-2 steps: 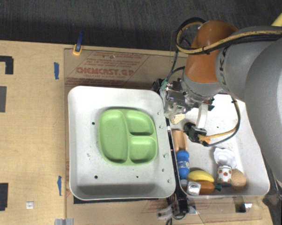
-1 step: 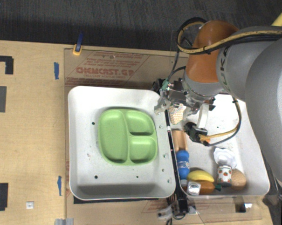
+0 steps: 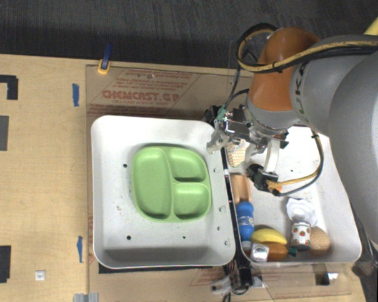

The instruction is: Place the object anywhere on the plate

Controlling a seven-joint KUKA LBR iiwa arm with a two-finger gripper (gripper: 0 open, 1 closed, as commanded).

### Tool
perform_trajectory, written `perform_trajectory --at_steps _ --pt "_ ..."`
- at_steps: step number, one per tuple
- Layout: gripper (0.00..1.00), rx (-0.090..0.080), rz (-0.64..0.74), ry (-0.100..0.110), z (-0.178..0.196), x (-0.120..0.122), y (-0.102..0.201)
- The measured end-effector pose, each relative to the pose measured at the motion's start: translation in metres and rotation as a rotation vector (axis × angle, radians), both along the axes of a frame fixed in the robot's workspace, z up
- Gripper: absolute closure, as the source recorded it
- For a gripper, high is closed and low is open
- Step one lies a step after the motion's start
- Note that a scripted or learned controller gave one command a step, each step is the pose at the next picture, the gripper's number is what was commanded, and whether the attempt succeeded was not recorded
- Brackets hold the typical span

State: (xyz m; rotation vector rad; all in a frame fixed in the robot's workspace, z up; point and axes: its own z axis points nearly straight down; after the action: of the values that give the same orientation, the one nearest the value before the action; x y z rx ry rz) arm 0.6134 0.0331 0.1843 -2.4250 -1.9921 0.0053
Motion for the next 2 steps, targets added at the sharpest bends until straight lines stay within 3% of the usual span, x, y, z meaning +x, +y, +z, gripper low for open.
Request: perform_trajectory --at_steps 2 --pt "0.0 0.0 0.0 0.0 0.0 0.0 0.0"
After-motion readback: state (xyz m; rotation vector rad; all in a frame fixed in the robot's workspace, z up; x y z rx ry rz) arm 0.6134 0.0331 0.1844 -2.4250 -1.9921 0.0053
